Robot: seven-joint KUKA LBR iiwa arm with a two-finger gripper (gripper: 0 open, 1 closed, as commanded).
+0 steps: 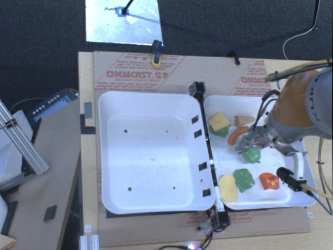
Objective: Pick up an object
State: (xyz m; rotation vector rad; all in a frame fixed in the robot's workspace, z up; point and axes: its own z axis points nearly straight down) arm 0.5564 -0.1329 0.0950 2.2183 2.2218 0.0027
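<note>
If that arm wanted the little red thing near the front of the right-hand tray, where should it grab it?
Probably from straight above, pinching the red piece across its left and right sides. It lies low and flat with bare tray floor around it, apart from the green piece.

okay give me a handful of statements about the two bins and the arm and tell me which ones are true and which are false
1. The small items all lie in the right bin. True.
2. The tool is down over the left bin. False: it is low in the right bin, by a green piece.
3. A red piece lies near the right bin's front edge. True.
4. The yellow block sits at the front of the right bin. False: it sits toward the back, near the divider.
5. The pale yellow piece lies beside a green block. True.
</note>
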